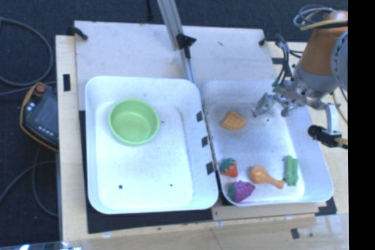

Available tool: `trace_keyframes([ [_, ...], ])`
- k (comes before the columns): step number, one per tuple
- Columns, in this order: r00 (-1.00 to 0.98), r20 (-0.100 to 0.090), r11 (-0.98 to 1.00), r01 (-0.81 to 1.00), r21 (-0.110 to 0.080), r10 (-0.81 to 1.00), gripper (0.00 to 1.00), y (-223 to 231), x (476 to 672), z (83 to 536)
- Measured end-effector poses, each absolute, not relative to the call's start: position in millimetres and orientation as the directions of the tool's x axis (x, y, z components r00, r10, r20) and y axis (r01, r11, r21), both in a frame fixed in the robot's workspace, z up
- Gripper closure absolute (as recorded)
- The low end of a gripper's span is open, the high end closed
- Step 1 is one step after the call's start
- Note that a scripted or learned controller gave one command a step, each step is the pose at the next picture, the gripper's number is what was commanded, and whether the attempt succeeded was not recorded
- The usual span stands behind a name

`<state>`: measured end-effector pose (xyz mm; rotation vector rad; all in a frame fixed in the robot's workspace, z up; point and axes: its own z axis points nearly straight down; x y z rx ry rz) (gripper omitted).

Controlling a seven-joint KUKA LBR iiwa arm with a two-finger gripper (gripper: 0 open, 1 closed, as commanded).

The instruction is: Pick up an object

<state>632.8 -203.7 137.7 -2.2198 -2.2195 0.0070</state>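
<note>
My gripper [274, 106] hangs over the upper right part of the right bin [304, 126], its fingers spread open with nothing between them. An orange wedge-shaped piece [234, 121] lies to its left in the same bin. Along the bin's near edge sit a red strawberry [228, 167], a purple grape bunch [241, 189], an orange drumstick-like toy [265, 177] and a green stick-shaped vegetable [290, 170]. A light green bowl [134, 121] rests in the left bin [146, 184].
A slanted metal pole [167, 0] rises from the bench behind the bins. A pendant with a screen [41, 117] lies left of the bench. Black clips [206, 140] sit on the seam between the bins.
</note>
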Motion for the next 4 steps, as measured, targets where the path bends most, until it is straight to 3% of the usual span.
trace_keyframes([
  [1,0.002,-0.002,-0.002,1.000,-0.003,1.000,0.00,-205,632.1,99],
  [2,0.002,-0.004,-0.002,1.000,0.005,1.000,1.00,-206,634.3,114],
  [3,0.005,-0.002,-0.005,1.000,0.008,1.000,1.00,-209,633.2,179],
  [4,0.001,-0.002,-0.001,1.000,0.006,1.000,1.00,-210,634.4,213],
])
